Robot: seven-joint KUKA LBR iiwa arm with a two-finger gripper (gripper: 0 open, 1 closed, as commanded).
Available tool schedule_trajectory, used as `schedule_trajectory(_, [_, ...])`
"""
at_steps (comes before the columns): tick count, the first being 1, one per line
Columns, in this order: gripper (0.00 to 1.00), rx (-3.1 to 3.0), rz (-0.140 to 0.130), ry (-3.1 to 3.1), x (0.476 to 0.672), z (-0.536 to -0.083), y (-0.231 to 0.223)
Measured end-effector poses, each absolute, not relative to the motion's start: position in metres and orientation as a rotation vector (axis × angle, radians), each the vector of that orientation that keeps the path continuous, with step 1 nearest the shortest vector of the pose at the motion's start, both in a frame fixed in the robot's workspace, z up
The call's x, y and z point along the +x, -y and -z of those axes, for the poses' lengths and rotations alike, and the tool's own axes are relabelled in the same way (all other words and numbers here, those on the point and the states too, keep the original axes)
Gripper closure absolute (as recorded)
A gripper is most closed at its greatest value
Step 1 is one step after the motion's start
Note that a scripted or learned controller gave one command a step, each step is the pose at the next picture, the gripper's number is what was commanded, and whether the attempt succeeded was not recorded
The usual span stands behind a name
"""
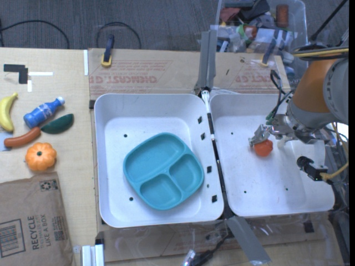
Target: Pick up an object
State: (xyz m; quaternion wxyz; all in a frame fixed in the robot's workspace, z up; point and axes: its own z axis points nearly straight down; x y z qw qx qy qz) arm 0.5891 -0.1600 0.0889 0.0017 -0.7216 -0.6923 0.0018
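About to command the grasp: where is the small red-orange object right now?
The red-orange object lies in the right bin, near its middle, directly under the gripper and well right of the blue tray.

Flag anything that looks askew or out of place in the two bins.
The blue divided plate lies rotated in the left bin, its edges at a slant to the bin walls. In the right bin, a small red-orange object lies right at the tool. Nothing looks spilled or damaged.

The surface (66, 76) carries two white bins (111, 165); left of them lie a banana (6, 112), bottle (43, 112) and pumpkin (40, 156).
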Motion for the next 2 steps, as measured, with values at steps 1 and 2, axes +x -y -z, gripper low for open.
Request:
schedule_trajectory(1, [1.0, -2.26, -0.011, 2.174, 0.589, -0.095, 0.16])
schedule_trajectory(2, [1.0, -2.09, -0.004, 2.339, 0.492, -0.18, 0.211])
